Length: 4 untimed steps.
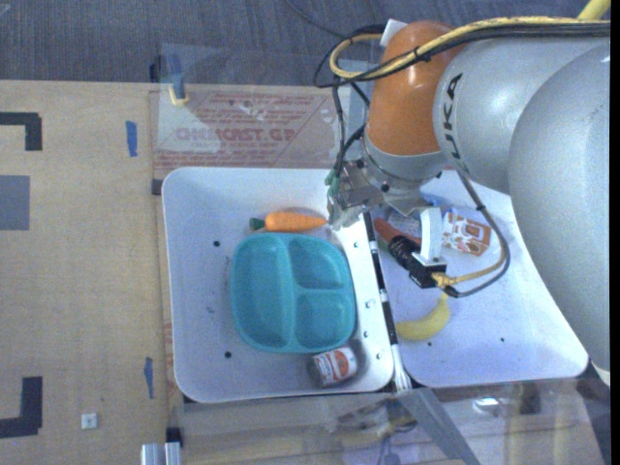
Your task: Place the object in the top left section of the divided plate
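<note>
A: Where is the carrot (294, 222)?

B: Lying just beyond the far rim of the teal divided plate (293, 293), in the left bin (189, 260), seemingly touching it.

A: And the gripper (341, 204)?

B: Just beside the carrot's right tip. Whether it grips anything, I cannot tell; the wrist hides it.

A: Advice?

B: Probably centre over the carrot, grip across its width, then clear the rim before lowering into the plate's top left section.

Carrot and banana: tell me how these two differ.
The carrot is orange with a green stem end; the banana is yellow. The carrot lies straight in the left bin, just above the teal divided plate; the banana curves and lies in the right bin. The carrot sits beside the claw; the banana lies farther from it. Both are toy foods outside the plate.
</note>
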Tool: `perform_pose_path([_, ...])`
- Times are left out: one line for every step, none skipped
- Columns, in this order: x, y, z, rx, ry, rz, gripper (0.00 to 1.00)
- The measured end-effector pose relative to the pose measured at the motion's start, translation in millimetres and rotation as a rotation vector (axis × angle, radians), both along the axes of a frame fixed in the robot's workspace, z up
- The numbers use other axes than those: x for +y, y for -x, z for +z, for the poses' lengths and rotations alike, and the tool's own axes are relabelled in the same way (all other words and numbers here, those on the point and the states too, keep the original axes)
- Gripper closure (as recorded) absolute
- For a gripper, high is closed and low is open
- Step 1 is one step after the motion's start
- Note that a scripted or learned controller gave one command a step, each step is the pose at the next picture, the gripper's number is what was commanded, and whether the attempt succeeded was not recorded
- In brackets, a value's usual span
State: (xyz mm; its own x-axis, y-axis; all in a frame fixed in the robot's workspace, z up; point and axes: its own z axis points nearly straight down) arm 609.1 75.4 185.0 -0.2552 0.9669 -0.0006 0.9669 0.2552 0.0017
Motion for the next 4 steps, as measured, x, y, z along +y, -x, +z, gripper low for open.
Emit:
perform_pose_path([-5.6,39.2,49.8,0.001,0.000,0.405,1.00])
perform_pose_path([-6.5,65.5,-0.2,0.003,-0.001,0.114,1.00])
perform_pose_path([-12.5,17.6,-0.1,0.001,0.000,-0.187,1.00])
perform_pose_path([-8.4,73.0,21.3,0.003,0.000,0.166,1.00])
